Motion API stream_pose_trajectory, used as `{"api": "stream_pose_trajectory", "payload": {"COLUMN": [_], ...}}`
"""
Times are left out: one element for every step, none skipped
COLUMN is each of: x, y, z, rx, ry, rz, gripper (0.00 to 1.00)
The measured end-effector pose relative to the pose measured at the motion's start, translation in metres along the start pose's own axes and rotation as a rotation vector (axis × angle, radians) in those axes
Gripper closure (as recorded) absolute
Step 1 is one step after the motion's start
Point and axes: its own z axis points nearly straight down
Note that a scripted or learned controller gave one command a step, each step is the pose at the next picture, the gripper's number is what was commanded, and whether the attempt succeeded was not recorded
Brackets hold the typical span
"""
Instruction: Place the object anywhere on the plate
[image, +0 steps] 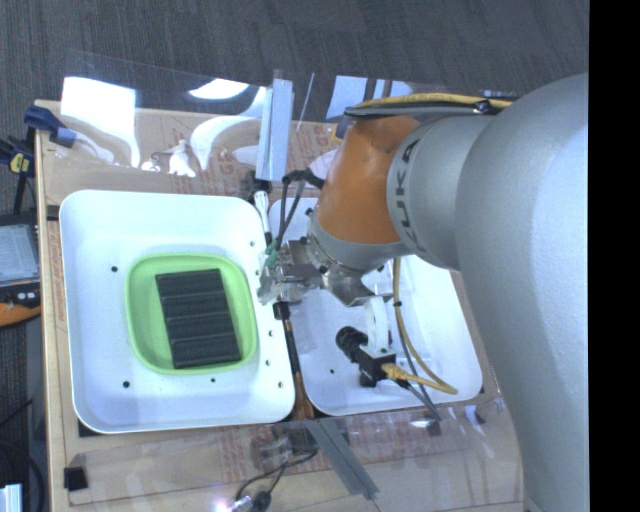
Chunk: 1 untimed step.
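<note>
Lime-green and round-cornered, the shallow plastic plate (140, 310) sits near the middle of the left white bin (85, 250), clear of all four bin edges. The dark grey ribbed rectangular block (198, 318) lies flat on the plate's floor, about centred, with its long sides roughly parallel to the bin's left and right edges. That placement reads as the goal met: the block rests wholly inside the plate's raised rim, which should keep it from sliding off, and nothing touches it. The metal two-finger gripper (282, 283) hangs over the left bin's right edge, above the seam with the right white bin (445, 345), apart from both block and plate. Whether it is released or clenched I cannot tell from this slanted view, and nothing is seen held in it. Standing off to the side, I judge, suits a tool with no more work over the plate. On the grey arm (480, 200), just beside its orange band (365, 190), dark letters read "KUKA", the first partly turned away. Faint reddish print on the brown bench board (150, 460) is too small to read; block, plate and bins bear no legible writing.
</note>
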Motion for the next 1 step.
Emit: {"api": "stream_pose_trajectory", "payload": {"x": [-0.0005], "y": [0.0], "z": [0.0], "rx": [0.0], "ry": [-0.001], "rz": [0.0], "gripper": [0.0]}}
